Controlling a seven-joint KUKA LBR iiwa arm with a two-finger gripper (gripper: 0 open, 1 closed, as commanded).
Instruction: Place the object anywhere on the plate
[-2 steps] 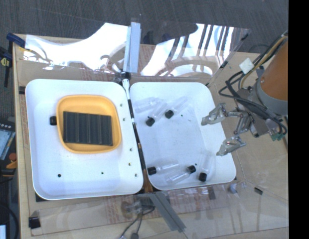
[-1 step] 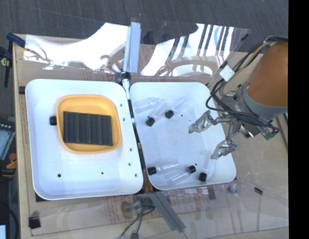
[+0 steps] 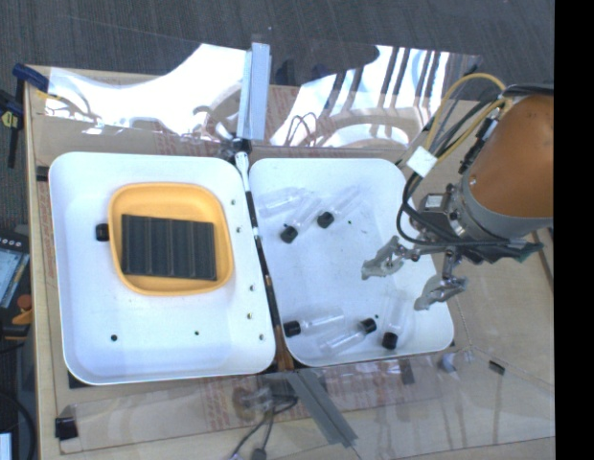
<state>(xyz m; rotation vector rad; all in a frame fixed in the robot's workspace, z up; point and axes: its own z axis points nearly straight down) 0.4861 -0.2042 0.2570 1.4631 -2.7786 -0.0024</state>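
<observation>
The hand (image 3: 415, 276) hangs over the right bin (image 3: 374, 175), its two fingers spread apart with nothing between them. The likely pickups are clear plastic vials with black caps: a loose group just below the hand, near the bin's front edge (image 3: 350, 336), and another pair well off to its left and farther back (image 3: 307, 220). They look light, rigid and slick, apt to roll, so a pinch across the barrel near the middle seems safest. The closest vial (image 3: 353, 338) lies flat, its long axis roughly along the bin's front edge, cap toward the hand's side. The yellow plate (image 3: 168, 199) sits in the left bin (image 3: 86, 333), far left of the hand.
</observation>
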